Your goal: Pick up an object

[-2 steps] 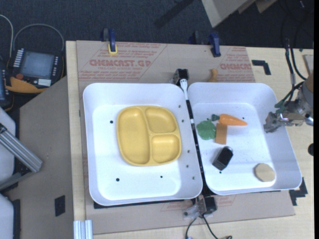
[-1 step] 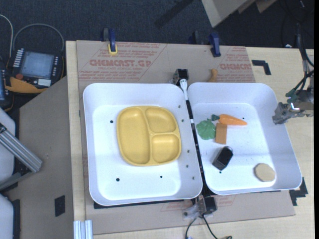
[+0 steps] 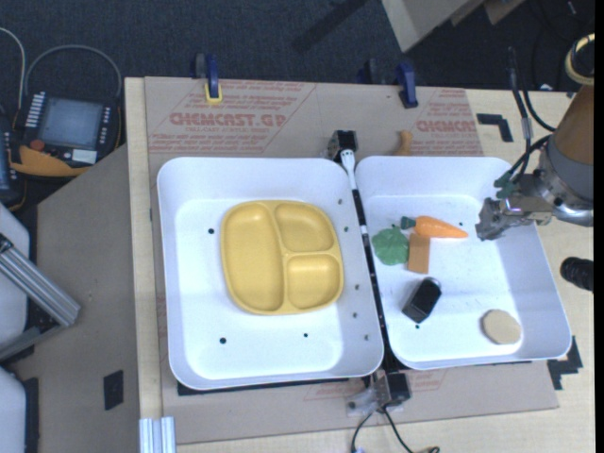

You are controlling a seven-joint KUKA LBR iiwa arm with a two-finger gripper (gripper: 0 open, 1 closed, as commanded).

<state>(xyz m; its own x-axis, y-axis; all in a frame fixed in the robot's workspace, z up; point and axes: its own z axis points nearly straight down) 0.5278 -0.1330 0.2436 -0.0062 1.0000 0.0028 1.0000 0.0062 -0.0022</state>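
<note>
End effector [image 3: 491, 221], grip state unclear, beside carrot [image 3: 440, 227]; orange block [image 3: 419, 252] near

Both white bins [image 3: 189, 281] look like smooth, glossy plastic. The yellow divided tray [image 3: 280, 256] is matt plastic, the worktop [image 3: 151, 140] printed brown cardboard, the carrot [image 3: 442, 227] slightly shiny plastic.

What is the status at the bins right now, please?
Gripper over right bin, nothing seen held. Carrot just beside it. Green piece, black block, tan disc lie apart.
</note>
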